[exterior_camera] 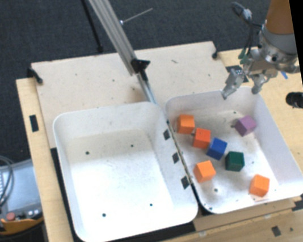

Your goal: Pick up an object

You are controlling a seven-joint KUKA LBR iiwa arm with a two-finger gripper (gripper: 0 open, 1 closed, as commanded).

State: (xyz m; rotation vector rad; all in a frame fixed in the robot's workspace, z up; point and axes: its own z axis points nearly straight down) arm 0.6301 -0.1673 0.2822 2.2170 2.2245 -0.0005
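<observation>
Where no writing reads: hand [244,86] spread, above purple cube [245,125].

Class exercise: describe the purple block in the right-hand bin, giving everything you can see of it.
The purple block is a small cube, matte lilac, of solid-looking foam or painted wood; which one cannot be told. It sits turned at a slant to the bin's sides on the floor of the right bin, in the far half near the right wall. It stands apart from the other blocks; the green block is nearest. The gripper hangs above and behind it, fingers spread, not touching it.
</observation>
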